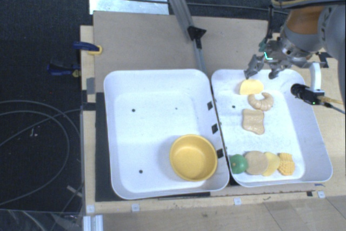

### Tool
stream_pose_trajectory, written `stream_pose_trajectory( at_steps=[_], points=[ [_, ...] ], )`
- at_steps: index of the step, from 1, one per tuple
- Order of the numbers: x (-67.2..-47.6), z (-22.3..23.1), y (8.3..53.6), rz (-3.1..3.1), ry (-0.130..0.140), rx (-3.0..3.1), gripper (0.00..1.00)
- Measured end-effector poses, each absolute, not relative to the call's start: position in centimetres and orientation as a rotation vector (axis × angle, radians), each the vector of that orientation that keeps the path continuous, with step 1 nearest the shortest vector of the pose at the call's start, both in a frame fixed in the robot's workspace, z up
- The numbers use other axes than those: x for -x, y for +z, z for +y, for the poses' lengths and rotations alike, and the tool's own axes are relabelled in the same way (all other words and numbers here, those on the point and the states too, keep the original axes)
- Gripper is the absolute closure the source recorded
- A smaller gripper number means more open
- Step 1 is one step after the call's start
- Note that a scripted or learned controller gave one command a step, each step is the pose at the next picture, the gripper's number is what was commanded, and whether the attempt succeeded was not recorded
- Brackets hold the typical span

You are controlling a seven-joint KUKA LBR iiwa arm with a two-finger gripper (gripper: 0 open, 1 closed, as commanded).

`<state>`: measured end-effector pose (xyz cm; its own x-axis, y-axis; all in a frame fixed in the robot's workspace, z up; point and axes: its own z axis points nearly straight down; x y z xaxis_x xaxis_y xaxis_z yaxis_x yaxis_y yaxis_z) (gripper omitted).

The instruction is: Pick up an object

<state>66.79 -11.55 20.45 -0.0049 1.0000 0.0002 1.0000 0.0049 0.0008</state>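
While the gripper [263, 68] hovers with its fingers spread wide and nothing between them, I judge it's lining up a descent. The yellow wedge [251, 87], my likely target, lies just off its 7 o'clock in the right bin [308, 132].

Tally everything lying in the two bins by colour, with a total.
Yellow: 4 (bowl, wedge, round piece, waffle piece)
Tan/beige: 3 (curled piece, flat piece, round disc)
Green: 1 (small ball)
Total: 8
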Motion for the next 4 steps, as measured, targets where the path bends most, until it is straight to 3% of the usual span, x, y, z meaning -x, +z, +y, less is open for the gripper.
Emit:
stream_pose_trajectory(
  at_steps=[1, 3, 4],
  points=[
    [-66.8, -11.5, 20.5, 2.226, 0.002, -2.215, 0.0],
    [-66.6, -12.0, 10.1, 2.224, -0.004, -2.222, 0.0],
    [-66.6, -12.0, 9.1, 2.223, 0.0, -2.218, 0.0]
  ],
)
